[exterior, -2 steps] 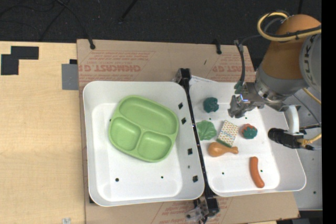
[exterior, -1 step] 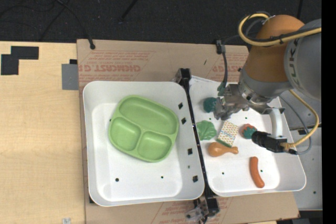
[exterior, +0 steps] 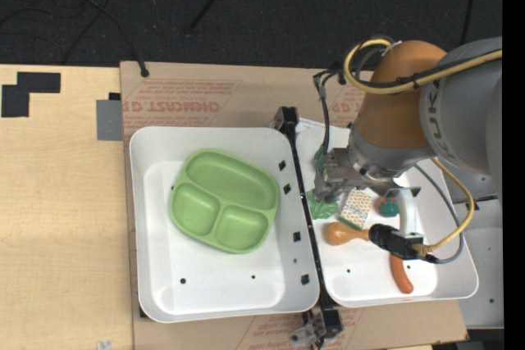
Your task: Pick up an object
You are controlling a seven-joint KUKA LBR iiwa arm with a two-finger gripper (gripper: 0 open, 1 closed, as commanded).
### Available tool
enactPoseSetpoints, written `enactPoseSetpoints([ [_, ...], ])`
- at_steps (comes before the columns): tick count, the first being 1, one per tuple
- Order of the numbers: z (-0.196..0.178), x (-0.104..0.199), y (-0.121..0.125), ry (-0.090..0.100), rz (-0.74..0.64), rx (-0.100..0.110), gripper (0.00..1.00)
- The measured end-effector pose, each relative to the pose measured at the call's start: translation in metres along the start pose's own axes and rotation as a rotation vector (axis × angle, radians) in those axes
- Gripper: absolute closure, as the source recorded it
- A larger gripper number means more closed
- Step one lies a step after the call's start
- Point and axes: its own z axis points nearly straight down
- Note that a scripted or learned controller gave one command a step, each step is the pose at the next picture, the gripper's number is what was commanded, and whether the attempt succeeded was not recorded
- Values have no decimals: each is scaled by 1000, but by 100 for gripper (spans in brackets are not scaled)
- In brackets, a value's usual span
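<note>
The left shallow white bin (exterior: 156,176) holds a pale green plastic divided plate (exterior: 224,200), lying flat near its middle. My pincer (exterior: 326,184) is down in the right white bin (exterior: 443,283), at its left side beside the black divider (exterior: 299,201); whether it is spread or pressed together I cannot tell, since the wrist hides it. Something green (exterior: 322,209) lies just under it, possibly touching. To the right are a patterned card (exterior: 356,209), an orange-brown wooden spoon (exterior: 344,234) and an orange carrot-shaped piece (exterior: 401,275).
</note>
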Motion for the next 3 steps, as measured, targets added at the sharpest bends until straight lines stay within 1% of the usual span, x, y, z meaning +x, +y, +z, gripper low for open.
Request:
enactPoseSetpoints([
  [2, -4, 103, -54, 0, -2, 0, 100],
  [3, -4, 100, -53, -2, 3, -1, 0],
])
